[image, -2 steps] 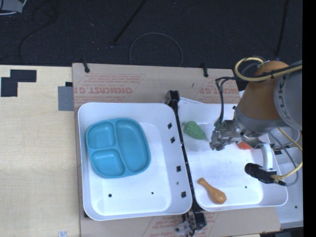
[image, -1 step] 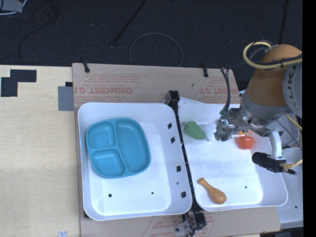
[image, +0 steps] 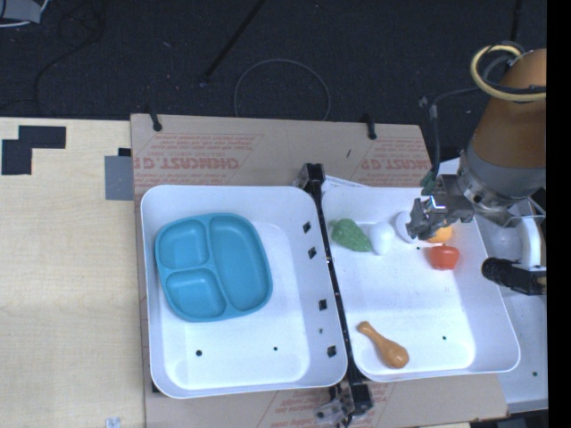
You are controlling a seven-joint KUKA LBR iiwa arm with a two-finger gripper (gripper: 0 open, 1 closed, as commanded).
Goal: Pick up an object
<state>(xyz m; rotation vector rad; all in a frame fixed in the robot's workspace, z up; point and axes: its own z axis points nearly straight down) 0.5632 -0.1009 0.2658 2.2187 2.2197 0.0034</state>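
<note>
Reaching in from the right, a grey arm (image: 508, 141) with an orange band hangs its gripper (image: 426, 219) low over the upper part of the right-hand white bin (image: 482, 346). Whether the gripper is spread or pressed together cannot be told at this angle, and nothing is plainly seen between its tips. Just beside it lie a small white object (image: 384, 237) and an orange-yellow object (image: 440, 233) partly hidden by the gripper, with a red object (image: 443, 257) just below. A green leafy toy (image: 351, 235) rests near the bin's left wall, and a tan, drumstick-shaped toy (image: 384, 346) lies well apart near the bottom edge. The left-hand white bin (image: 232, 373) holds a blue divided plate (image: 212, 266). Both bins sit on a cardboard sheet (image: 268, 150) on the pale bench (image: 62, 283).
</note>
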